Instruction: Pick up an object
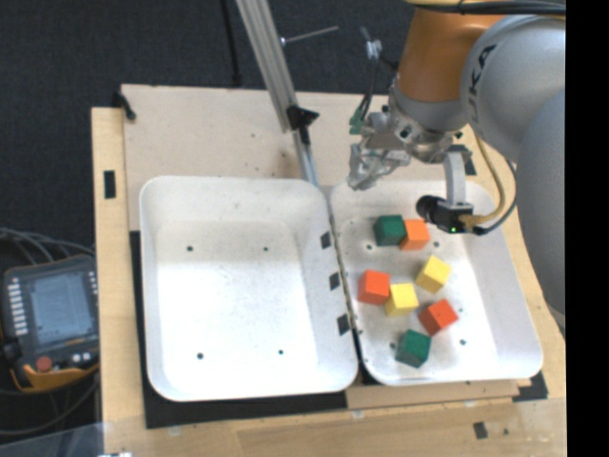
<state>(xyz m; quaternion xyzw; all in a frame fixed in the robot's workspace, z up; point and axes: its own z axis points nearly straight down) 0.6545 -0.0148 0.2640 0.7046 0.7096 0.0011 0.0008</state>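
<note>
Currently my gripper (366, 174) hangs over the back left corner of the right bin (504, 350), nothing between its fingers; can't tell if they're apart or together. Blocks lie loose in that bin: green block (388, 229) touching an orange block (415, 234) just below my gripper, then yellow block (434, 274), another orange block (375, 287) beside a second yellow block (402, 298), red block (439, 316), second green block (414, 347). Left bin (152, 255) sits alongside on the table (190, 112).

White bins (238, 369) look like smooth plastic (faintly speckled); bench (190, 131) matt board; blocks (375, 287) matt.
</note>
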